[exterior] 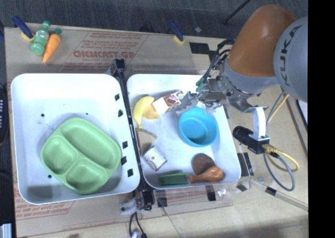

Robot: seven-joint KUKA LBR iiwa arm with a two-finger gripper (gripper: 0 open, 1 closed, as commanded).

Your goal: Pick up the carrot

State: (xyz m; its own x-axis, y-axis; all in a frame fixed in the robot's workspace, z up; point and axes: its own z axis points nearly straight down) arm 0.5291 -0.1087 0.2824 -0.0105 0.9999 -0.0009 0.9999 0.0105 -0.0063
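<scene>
Claw (pixel 194 97) over right bin's (pixel 228 143) far edge, beside blue bowl (pixel 198 126), carrot (pixel 51 47) well apart

One camera hangs above the table and looks down at a slant, far enough back to take in both shallow white plastic bins, the left one (pixel 21 127) and the right one (pixel 225 122), side by side. Dark floor runs along the top of the view, beyond the brown cardboard sheet (pixel 104 48). The grey arm with its orange band (pixel 259 38) enters from the view's right.
</scene>
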